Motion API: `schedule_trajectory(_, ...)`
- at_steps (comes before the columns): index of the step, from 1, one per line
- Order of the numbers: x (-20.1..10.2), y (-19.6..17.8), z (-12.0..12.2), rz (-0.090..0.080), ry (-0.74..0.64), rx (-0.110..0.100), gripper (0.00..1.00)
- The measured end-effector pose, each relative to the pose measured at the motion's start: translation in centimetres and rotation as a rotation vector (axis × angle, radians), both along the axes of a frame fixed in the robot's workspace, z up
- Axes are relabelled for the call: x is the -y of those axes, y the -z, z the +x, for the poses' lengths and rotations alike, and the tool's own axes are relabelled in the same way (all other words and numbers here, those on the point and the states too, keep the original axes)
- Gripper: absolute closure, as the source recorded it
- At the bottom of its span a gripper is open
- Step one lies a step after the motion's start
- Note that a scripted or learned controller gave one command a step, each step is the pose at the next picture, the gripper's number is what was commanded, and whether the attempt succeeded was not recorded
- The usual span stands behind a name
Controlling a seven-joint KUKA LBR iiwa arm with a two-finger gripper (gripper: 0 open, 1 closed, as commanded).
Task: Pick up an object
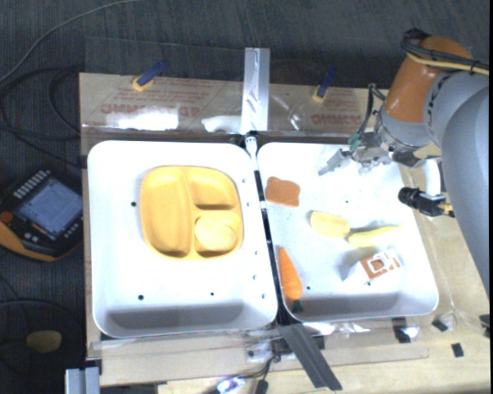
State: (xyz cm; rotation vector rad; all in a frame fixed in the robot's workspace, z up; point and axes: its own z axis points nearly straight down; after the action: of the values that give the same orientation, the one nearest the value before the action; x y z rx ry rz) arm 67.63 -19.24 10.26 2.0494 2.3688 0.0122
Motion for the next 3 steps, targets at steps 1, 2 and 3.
schedule_trajectory(1,-0.1,0.6,-7.8,0.003,0.325,-0.018,0.00)
schedule_trajectory(2,-2.8,1.3,-12.7,0.001,0.421,0.001,0.00)
schedule_trajectory(3,0.1,1.3,-18.4,0.002,0.315,0.008,0.00)
